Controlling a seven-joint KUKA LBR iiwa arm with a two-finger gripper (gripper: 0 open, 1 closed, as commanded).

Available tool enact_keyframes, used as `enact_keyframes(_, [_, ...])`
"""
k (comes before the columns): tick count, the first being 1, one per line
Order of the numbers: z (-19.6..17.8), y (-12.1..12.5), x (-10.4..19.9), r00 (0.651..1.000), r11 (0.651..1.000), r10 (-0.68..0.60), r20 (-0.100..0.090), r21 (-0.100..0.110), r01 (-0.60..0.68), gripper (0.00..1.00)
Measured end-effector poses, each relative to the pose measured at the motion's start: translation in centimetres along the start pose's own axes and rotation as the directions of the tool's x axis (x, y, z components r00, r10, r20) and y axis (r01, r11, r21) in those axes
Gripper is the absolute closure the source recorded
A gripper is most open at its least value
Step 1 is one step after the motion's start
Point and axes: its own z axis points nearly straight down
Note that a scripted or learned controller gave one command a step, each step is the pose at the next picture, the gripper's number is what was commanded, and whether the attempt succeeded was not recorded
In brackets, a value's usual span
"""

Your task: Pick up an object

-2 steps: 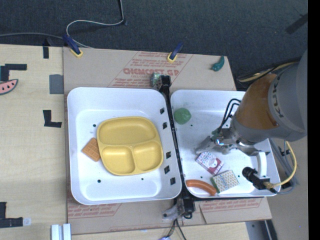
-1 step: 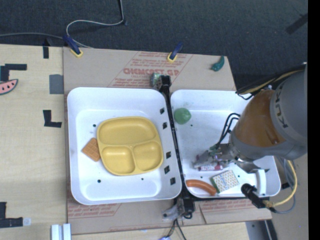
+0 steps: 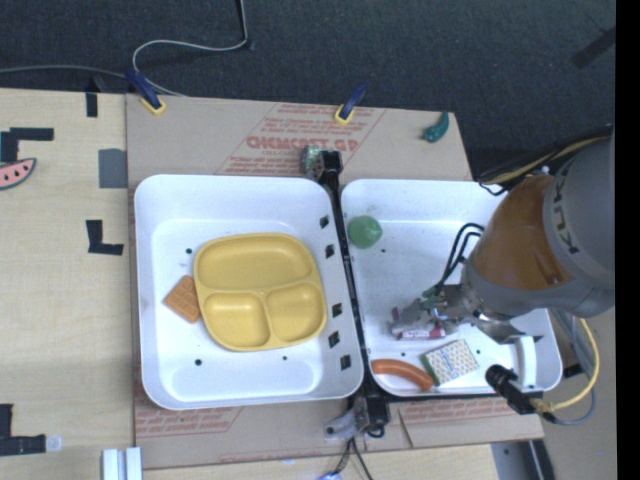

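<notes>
The gripper sits low in the right bin, over a small reddish object; whether it is open or closed is impossible to tell. Nearby lie a green ball, an orange sausage and a patterned card. A yellow tray fills the left bin.

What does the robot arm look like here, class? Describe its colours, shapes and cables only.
The arm is a thick, rounded grey tube with a broad orange band above the wrist. A thin black cable loops beside it. Its claw is small, metallic and dark.

Tray in left bin (ball in right).
</notes>
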Motion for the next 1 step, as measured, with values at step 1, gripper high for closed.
enact_keyframes(1, [-14.71,0.02,5.67,1.000,1.000,-0.002,-0.002,0.005,0.002,1.00])
